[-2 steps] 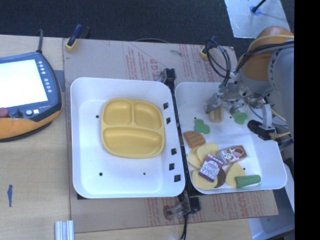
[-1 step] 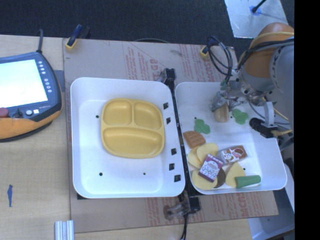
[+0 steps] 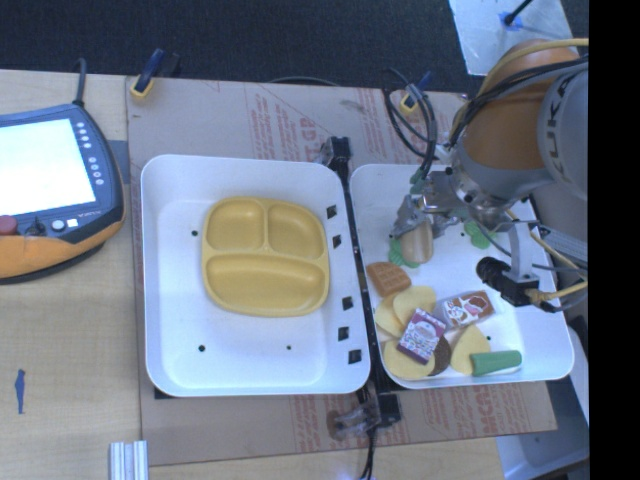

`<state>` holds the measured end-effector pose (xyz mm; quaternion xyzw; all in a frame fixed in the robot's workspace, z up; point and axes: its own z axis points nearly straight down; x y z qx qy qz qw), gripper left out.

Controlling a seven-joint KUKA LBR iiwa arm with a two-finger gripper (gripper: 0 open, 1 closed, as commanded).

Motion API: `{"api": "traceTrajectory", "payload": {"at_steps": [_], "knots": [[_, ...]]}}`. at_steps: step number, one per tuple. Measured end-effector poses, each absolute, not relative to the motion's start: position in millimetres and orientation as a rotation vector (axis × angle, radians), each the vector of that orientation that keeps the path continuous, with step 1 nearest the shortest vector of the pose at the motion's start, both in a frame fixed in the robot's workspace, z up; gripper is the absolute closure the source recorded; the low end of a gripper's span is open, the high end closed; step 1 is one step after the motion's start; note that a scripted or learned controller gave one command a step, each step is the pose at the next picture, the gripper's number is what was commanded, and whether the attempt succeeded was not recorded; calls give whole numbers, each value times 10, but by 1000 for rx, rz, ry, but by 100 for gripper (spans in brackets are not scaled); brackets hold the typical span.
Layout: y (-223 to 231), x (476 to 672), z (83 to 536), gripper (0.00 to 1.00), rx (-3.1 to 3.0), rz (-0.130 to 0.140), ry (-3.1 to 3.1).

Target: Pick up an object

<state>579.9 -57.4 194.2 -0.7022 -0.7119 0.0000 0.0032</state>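
Observation:
My gripper [image 3: 413, 230] hangs low over the upper left part of the right bin [image 3: 556, 366], reaching in from the right. A tan, rounded piece [image 3: 418, 245] sits directly under its tip, with a small green piece [image 3: 397, 257] beside it. Whether the tan piece is gripped is unclear. Below lie a brown waffle-like square [image 3: 387, 277], yellow slices [image 3: 409, 308], two small printed packets [image 3: 422, 335] [image 3: 466, 308], a yellow wedge [image 3: 466, 349] and a green block [image 3: 496, 362]. Another green bit [image 3: 476, 234] lies right of the gripper.
The left bin [image 3: 170, 353] holds a yellow divided plate [image 3: 266, 255]. A teach pendant [image 3: 52, 183] with a white screen rests on the bench at far left. Black clips line the ridge between the bins [image 3: 350, 298]. Cables [image 3: 412, 118] loop behind the right bin.

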Motion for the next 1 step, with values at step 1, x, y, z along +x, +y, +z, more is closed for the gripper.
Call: {"api": "traceTrajectory", "payload": {"at_steps": [1], "knots": [[152,5830,2227,100,-2204,4,-2233]]}}
